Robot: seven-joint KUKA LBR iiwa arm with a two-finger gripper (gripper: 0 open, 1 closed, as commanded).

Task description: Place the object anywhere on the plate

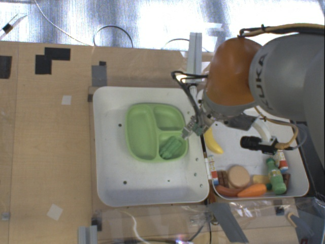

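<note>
Claw (191, 129), grip state unclear, above one green divided plastic plate (147, 133) holding one green ridged object (172, 147), left bin (109, 187).

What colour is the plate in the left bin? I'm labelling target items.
Light green, a divided plate, seen clearly in the camera view.

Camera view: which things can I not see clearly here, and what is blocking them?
- Gripper: small and blurred at the plate edge; open or shut, holding or not, cannot be told.
- Right bin: its upper part is hidden by the arm.
- Green object on the plate: too blurred to identify.
</note>
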